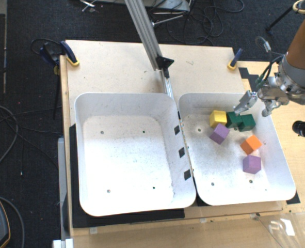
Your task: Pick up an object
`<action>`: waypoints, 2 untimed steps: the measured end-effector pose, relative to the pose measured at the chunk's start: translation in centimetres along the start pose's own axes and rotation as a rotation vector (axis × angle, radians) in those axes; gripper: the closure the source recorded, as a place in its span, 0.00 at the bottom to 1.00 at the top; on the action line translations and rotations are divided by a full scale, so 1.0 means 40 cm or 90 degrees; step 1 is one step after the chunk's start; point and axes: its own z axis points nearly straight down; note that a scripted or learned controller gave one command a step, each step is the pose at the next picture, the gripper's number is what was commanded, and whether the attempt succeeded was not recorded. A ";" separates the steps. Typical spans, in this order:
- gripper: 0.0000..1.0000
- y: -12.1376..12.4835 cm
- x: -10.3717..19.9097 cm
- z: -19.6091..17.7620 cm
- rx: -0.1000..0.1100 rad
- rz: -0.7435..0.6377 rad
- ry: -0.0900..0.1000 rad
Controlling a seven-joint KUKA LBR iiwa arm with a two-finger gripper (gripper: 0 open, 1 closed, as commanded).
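While nothing is yet held, the step in hand is judged to be the approach to a block in the right bin (276,187). Taken from left to right, with the green block (242,122) as the landmark: the left bin (85,138) lies well to its left, past the ridge where the two bins meet. Just left of the green block, and touching it, a yellow block (218,118) is seen; below that, a purple block (219,134) lies near. Right of and below the green block an orange block (251,144) sits apart, and lower again a second purple block (252,164).

Above and to the right of the green block the gripper (258,104) is held, at the bin's far right rim. Its two fingers appear to be spread apart with nothing between them, though the slant of the view makes the gap hard to judge.

A clean pick would be better made on the orange block or the lower purple one, since each stands free; the green and yellow pair are crowded, so a finger could be jammed between them. The fingers should be lowered astride one block, squared to its faces, before being closed.

No brand, label or legible writing can be made out on the blocks, the bins or the arm.
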 end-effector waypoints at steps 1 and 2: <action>0.00 0.108 0.067 0.439 0.002 -0.001 0.000; 0.00 0.067 0.124 0.428 0.000 -0.002 0.000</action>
